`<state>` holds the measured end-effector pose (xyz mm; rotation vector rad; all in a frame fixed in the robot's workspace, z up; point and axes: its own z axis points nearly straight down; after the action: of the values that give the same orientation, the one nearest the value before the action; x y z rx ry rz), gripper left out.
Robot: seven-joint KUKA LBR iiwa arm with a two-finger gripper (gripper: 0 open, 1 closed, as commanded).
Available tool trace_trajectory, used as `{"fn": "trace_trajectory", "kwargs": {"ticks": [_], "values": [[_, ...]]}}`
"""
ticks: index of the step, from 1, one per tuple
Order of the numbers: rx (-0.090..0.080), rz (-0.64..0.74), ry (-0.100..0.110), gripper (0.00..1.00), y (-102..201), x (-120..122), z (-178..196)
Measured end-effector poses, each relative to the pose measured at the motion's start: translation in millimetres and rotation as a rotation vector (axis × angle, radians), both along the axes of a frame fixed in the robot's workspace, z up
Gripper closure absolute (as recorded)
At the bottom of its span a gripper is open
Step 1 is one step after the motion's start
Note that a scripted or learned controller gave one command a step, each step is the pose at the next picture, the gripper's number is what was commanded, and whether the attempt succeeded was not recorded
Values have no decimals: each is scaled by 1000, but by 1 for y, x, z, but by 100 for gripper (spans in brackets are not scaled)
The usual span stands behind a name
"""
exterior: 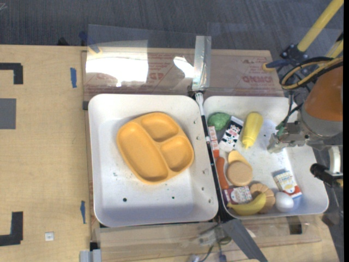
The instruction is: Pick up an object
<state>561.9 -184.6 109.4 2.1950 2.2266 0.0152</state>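
The right bin [312, 162] holds several toy foods. A yellow mustard bottle [251, 129] lies near the back, with a green vegetable [219, 120] and a black-and-white box [233, 132] to its left. A round tan bun [239, 173] sits mid-bin, a banana [248, 206] along the front wall. A white egg [283, 201] and a small carton [286, 180] lie at the front right. My gripper [278, 142] hangs low over bare bin floor just right of the mustard bottle, touching nothing that I can see.
The left bin [103, 190] carries a yellow divided plate [155, 146]. A thin orange stick [220, 167] lies against the wall between the bins. Yellow and black cables [305, 64] hang behind the arm at the back right.
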Motion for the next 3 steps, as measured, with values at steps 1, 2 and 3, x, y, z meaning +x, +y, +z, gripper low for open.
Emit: {"fn": "trace_trajectory", "kwargs": {"ticks": [1,2,3], "values": [[0,0,1,0,0,0,-1],[3,-6,13,0,35,56,11],[0,53,8,0,57,106,-19]]}}
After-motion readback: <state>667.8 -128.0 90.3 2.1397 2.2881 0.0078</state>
